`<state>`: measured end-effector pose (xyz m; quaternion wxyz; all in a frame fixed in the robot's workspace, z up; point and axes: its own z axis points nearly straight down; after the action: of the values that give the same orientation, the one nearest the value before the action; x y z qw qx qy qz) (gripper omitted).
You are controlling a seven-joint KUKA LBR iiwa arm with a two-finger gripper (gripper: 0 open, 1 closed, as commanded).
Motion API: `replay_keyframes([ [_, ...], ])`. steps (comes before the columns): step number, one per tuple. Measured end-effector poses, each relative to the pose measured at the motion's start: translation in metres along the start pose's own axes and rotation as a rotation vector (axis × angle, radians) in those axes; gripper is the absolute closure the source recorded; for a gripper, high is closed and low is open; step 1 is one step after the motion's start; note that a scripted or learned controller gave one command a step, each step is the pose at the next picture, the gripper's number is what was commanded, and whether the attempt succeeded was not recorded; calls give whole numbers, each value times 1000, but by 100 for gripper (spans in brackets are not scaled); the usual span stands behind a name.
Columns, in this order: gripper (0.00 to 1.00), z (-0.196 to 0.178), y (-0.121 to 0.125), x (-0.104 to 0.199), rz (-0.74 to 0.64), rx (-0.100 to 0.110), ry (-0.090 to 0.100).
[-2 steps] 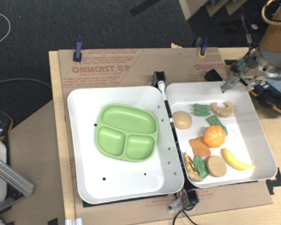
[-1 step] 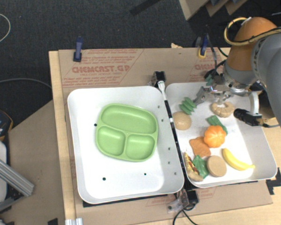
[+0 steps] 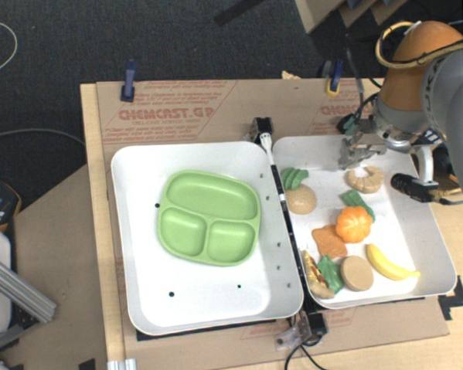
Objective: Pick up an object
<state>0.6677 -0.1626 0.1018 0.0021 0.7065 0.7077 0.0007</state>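
Two white bins sit side by side on the table (image 3: pixel 212 104). Left bin (image 3: pixel 142 247) holds a green divided plate (image 3: pixel 208 218). Right bin (image 3: pixel 428 240) holds toy food: orange (image 3: pixel 353 225), banana (image 3: pixel 390 262), bread roll (image 3: pixel 365 180) near its far edge. Claw (image 3: pixel 359 152) hovers just above the roll, grip state can't tell

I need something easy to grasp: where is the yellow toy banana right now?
The yellow toy banana lies in the right white bin, near its front right corner, beside the round tan disc and below the orange fruit.
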Motion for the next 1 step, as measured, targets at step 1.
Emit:
replay_keyframes([
  [1, 100, 18, -40, 60, -2, 10, 6],
])
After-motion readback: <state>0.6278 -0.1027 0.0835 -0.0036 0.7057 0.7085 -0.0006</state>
